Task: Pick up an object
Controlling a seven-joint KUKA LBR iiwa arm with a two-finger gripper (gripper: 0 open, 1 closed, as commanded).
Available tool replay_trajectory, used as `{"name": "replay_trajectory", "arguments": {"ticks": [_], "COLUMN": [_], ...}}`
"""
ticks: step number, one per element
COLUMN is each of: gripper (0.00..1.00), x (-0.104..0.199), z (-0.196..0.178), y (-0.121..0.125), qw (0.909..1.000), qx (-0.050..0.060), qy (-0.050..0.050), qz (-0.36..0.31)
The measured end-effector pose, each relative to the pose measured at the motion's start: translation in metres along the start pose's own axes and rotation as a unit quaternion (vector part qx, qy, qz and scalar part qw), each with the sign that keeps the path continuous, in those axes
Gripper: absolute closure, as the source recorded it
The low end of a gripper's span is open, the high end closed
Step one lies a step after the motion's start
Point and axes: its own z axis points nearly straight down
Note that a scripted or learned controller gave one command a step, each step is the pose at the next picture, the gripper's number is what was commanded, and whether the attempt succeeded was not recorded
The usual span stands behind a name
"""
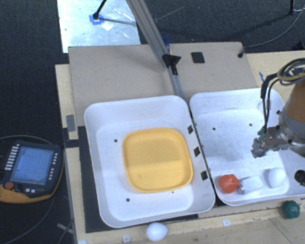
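Nearest to the camera, one smooth white egg-shaped object [156,231] is lying on the bench just outside the front rim of the left shallow white plastic bin [104,150]. One dark green round ball [291,209] is lying outside the front right corner of the right shallow white plastic bin [221,112].

Inside the right bin three small things are lying in a row along the front wall: one glossy red-orange rounded object [228,183], one small pale cylindrical piece [249,184] touching it, and one smooth white ball [276,177] near the right side.

One square yellow plastic plate with rounded corners [158,159] is resting flat in the middle of the left bin.

Behind the three small things, the grey metal two-finger gripper [262,147] is hanging over the right bin's floor, apart from them. I cannot tell how far it is open, and nothing is showing between its parts.

Left of the left bin, one orange and grey control pendant with a blue screen [27,169] is lying on the dark floor.
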Motion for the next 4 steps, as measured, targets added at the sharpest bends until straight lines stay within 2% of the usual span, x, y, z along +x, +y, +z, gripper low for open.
{"name": "replay_trajectory", "arguments": {"ticks": [2,3,4], "gripper": [1.00,1.00,1.00], "x": [0.000,0.051,0.103], "z": [-0.124,-0.113,-0.112], "y": [0.010,0.004,0.016], "qw": [1.0000,1.0000,1.0000], "qx": [0.000,0.003,0.002], "qy": [0.000,0.001,0.001], "qz": [0.000,-0.001,-0.001]}}
